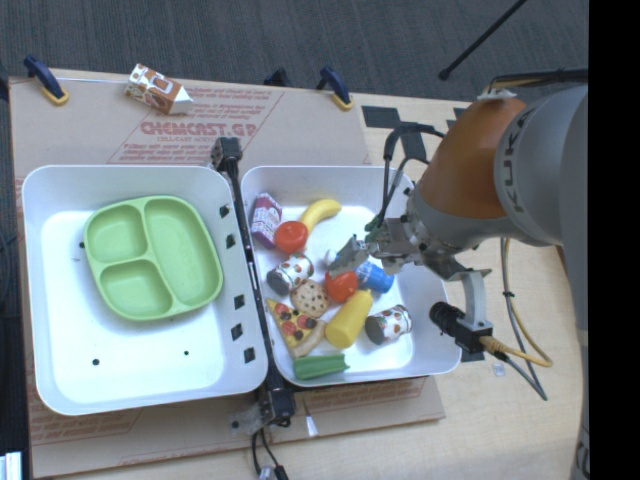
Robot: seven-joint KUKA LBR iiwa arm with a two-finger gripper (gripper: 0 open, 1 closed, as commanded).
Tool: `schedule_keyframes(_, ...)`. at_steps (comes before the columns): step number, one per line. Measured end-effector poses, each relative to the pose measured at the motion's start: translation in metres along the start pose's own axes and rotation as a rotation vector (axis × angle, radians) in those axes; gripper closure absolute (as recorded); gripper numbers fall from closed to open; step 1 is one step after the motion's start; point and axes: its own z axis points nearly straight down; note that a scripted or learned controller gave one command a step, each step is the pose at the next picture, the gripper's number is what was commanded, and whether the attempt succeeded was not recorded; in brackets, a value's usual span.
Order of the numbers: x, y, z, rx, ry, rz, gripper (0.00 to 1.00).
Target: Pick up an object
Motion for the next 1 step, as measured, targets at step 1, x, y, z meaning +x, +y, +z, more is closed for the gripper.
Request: schedule_keyframes(1,-0.0289,0.1014,0.1053,0.002,0.001,0.000,0.00)
